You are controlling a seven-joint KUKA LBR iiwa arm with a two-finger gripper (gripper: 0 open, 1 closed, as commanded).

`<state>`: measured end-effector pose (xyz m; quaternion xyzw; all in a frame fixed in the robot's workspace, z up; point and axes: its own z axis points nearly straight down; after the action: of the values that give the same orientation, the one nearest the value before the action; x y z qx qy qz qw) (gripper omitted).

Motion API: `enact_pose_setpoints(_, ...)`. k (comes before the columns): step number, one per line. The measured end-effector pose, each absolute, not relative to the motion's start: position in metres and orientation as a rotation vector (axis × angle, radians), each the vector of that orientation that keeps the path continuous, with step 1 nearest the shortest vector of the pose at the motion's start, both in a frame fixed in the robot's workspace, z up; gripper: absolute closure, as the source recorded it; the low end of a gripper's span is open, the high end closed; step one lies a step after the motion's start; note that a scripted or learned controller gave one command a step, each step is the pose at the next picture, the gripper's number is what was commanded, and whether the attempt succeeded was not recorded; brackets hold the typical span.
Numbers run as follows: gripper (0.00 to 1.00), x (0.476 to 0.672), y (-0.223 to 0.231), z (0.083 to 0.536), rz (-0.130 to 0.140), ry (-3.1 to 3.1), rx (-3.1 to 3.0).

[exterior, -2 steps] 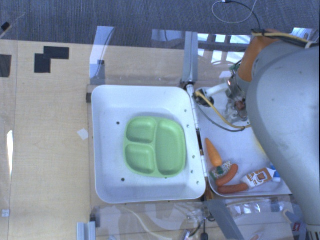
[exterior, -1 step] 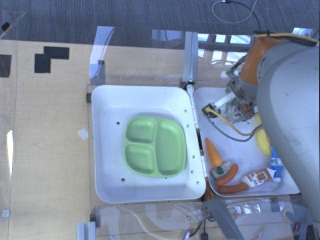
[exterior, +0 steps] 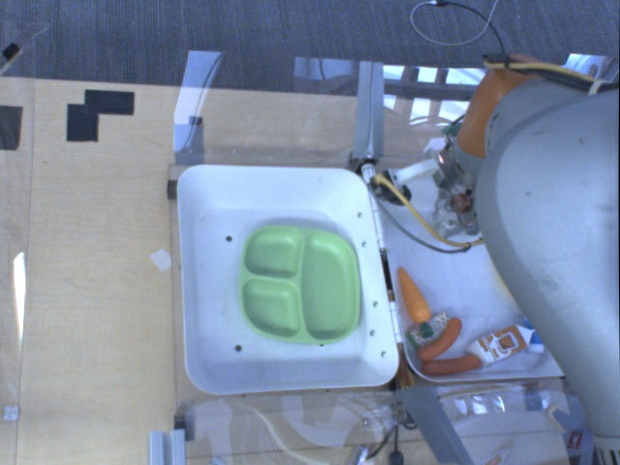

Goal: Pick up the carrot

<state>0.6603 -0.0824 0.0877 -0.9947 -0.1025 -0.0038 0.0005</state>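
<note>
1. The carrot [exterior: 414,295] lies in the right bin [exterior: 465,264], close to that bin's left wall, just beside the divide from the left bin [exterior: 203,260].
2. Its long axis runs from the upper left, where the narrow tip points, to the lower right, where the thick end meets a small cluster of toy food.
3. The gripper [exterior: 453,201] sits above and slightly right of the carrot in the camera view, near but clearly apart from it; the opening cannot be told from this view.
4. 2 sausages [exterior: 441,349] and a small carton [exterior: 499,344] crowd the carrot's thick end; the tip end has bare floor around it.
5. The green divided plate [exterior: 300,284] rests in the left bin, well apart.
6. Judgement: a descent toward the lower left is called for, closing across the carrot's width.
</note>
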Motion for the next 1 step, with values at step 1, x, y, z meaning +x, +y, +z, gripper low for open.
enact_pose_setpoints(1,1.00,0.6598,-0.1068,0.1284,-0.009,-0.323,-3.125)
